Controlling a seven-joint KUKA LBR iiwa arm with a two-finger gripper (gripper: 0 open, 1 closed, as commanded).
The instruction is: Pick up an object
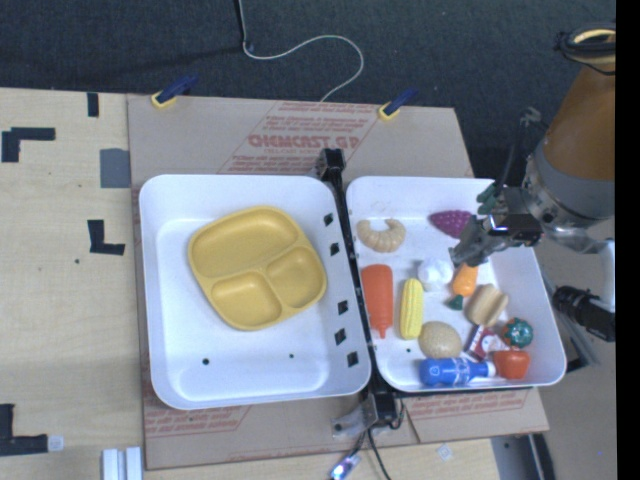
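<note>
While the grey arm reaches in from the right, I see its dark gripper (478,240) hanging over the right white bin (400,190), just above a small orange toy (463,281), and I cannot tell how the fingers stand. Near it lie a purple grape bunch (450,221), an orange plastic carrot (377,298) and a yellow corn cob (411,308). A yellow divided plate (257,266) sits in the left white bin (165,268).

The place looks like a robotics lab, not a home. A wooden bench (60,298) with black tape marks carries a cardboard sheet (290,138) fixed by clamps (175,90), two white bins (160,268) with plastic toy food (378,298), a loose cable (300,48), and a grey-orange robot arm (585,138).
</note>
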